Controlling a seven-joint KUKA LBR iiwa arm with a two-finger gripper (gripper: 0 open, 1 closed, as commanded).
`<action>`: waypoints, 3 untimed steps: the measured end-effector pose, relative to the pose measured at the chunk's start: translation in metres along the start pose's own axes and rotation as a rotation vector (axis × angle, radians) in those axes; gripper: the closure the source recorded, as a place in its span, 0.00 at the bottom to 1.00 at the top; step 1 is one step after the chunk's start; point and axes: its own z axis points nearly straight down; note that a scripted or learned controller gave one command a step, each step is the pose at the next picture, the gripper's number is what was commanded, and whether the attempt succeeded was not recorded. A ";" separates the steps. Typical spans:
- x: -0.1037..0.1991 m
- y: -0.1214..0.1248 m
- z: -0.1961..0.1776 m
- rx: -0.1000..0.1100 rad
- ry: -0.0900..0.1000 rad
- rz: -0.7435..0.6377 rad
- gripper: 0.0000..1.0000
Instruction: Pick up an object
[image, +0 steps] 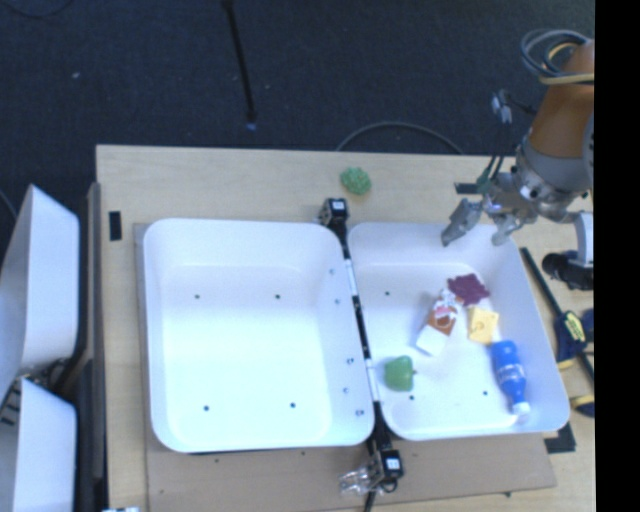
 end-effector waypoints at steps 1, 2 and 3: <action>0.024 -0.011 0.125 0.008 0.002 -0.002 0.00; 0.039 -0.040 0.124 0.001 -0.001 0.002 0.00; 0.042 -0.086 0.123 -0.001 -0.002 0.002 0.00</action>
